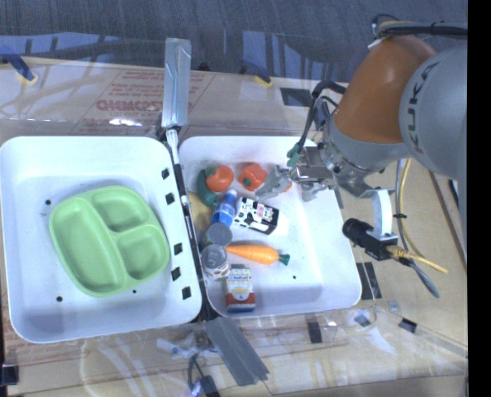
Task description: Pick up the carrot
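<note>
Camera view: the gripper (288, 180) hangs over the upper part of the right bin (332, 259), beside an orange tomato-like toy (252, 175); whether it is open or closed cannot be told. The carrot (257, 255) lies flat below and slightly left of the gripper, well apart from it, its green stub pointing right. It looks like a light, stiff, smooth plastic toy, likely slippery. Pinching across the thick middle seems safest, clear of the can (215, 261) just beside its left end.
</note>
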Controlling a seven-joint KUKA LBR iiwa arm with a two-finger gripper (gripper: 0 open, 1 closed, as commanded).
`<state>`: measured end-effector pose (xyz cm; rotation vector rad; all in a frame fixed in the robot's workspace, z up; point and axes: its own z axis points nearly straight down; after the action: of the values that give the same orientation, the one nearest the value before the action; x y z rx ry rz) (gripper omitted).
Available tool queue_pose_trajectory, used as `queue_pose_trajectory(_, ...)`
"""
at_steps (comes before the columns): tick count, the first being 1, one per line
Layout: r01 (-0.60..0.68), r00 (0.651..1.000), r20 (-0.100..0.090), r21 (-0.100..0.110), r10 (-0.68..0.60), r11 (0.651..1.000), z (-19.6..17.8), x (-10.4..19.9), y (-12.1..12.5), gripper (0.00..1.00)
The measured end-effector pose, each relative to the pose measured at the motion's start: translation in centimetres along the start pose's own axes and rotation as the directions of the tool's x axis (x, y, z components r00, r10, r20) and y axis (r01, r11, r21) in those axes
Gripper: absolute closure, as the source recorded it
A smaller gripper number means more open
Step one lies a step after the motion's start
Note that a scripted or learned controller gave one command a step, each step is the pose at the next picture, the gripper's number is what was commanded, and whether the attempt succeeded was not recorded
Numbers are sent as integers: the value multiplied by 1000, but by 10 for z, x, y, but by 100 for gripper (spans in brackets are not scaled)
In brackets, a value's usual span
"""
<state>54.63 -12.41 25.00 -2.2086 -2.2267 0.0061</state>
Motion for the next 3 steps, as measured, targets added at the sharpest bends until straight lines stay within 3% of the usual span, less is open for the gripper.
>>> queue_pose_trajectory(1,103,995,-1,3,-103,995,104,13,-70,0)
queue_pose_trajectory(2,-11,1000,-1,-2,11,1000,159,-20,-16,0)
queue_pose_trajectory(3,49,999,0,-6,-49,999,158,-62,-68,0)
